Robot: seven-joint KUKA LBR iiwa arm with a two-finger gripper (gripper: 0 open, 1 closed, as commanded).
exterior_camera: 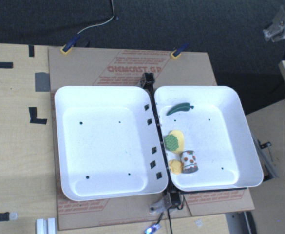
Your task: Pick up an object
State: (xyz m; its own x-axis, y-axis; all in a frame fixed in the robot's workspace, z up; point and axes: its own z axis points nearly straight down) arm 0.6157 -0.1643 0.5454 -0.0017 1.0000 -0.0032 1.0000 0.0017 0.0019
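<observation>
Arm's end barely in frame: a grey bit of hardware at the upper right corner, probably the gripper (pixel 275 29). Can't tell how it's set from here, too small and cropped. It's holding nothing that I can see.

All candidates sit in the right bin (pixel 230 145), clustered against its left wall, near the divider between the bins:
- green pepper-like piece (pixel 180 108), upper part of the bin, long axis running roughly left-right with a slight rise toward the right
- yellow and green round item (pixel 174 141), mid-bin, below the pepper
- small can (pixel 189 161) with red markings, lower down, just right of a small yellow lump (pixel 175 166) (the two look like they're touching, or very nearly)

Left bin (pixel 103 145) has only its white floor with a few dark dots.

Key relation: everything lies down and left of the gripper in frame, well apart from it. So my read is that the approach has yet to begin; the arm needs to travel in from the upper right toward centre frame.

Pepper is the nearest target and stands alone, so probably the cleanest grab; close across its short axis, i.e. top-to-bottom in frame. Can and lump are crowded together and close to the wall, so there's more risk of a knock or a miss there.
</observation>
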